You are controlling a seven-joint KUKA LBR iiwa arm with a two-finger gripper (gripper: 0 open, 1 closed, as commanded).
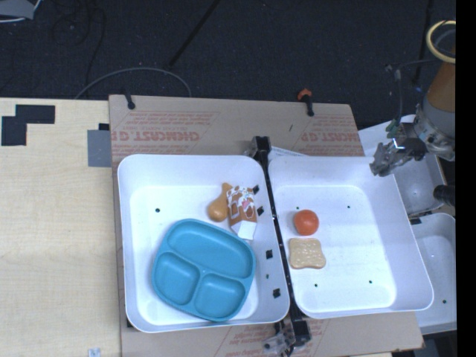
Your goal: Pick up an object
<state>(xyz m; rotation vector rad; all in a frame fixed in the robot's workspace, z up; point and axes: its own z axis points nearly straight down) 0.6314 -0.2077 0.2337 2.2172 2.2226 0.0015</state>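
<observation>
— Where's your hand?

— My gripper (pixel 384 157) hangs at the upper right corner of the right bin (pixel 387 274), just outside its rim. Whether it is open or closed I can't tell; it is small and dark against the clutter behind it. Nothing shows in its grasp.

— So what lies within reach?

— Everything sits to my left and lower in the view. Largest first: the blue divided tray (pixel 202 268) is farthest from me, across the divider in the left bin (pixel 137 199), its long axis running diagonally. Beside its upper edge, touching or nearly so, are a brown-and-white packet (pixel 242 207) and an orange-brown piece (pixel 218 208).

— And nearer?

— In my own bin, a tan biscuit-like piece (pixel 306 253), lying flat, and just above it the red ball (pixel 306 222), close to it; I can't tell whether they touch. Both sit near the divider, well apart from my hand.

— Which would you go for?

— The red ball, I judge. It is nearest, down and to the left of me, and being round it needs no particular wrist turn.
</observation>
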